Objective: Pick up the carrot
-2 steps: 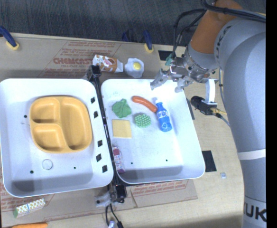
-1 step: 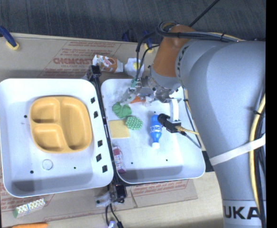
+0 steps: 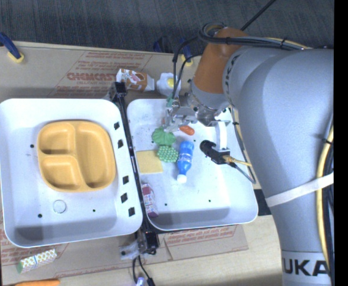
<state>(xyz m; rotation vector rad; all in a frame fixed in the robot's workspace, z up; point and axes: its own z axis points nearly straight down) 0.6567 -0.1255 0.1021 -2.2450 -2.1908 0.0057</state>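
**Right Beside the Little Carrot**

Now the small orange toy carrot [image 3: 186,130] lies in the right white plastic bin [image 3: 221,210], near its back wall. It looks light, hard and smooth, so it could slip or roll away. I think the best place to pinch it is across its thin middle.

The grey metal jaws [image 3: 175,115] hang just up and left of the carrot, very near it. I cannot tell if they are spread or pressed together, and nothing shows between them.

A blue and white plastic bottle [image 3: 184,158] and a green bumpy toy vegetable [image 3: 165,145] lie close below the carrot.
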